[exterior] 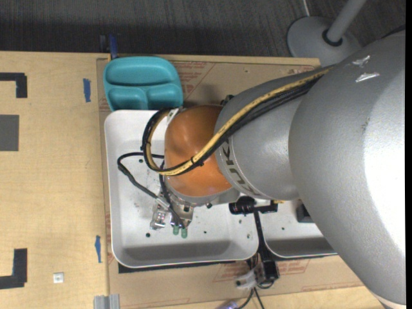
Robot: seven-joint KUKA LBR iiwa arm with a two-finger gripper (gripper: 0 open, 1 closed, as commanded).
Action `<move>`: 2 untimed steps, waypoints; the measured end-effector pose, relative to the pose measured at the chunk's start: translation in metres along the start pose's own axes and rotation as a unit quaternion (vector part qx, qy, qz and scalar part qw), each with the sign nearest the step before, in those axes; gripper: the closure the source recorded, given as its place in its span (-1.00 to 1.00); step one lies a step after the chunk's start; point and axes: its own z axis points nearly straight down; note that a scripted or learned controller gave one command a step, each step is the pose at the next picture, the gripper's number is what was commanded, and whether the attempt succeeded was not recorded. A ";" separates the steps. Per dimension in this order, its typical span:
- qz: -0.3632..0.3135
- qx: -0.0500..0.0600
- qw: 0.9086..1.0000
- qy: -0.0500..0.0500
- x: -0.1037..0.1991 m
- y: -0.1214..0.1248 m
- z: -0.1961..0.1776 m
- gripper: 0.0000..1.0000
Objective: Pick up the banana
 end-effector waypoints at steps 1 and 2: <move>-0.139 0.006 0.990 0.005 0.004 0.002 0.040 1.00; -0.138 0.005 0.990 0.004 0.003 0.003 0.030 1.00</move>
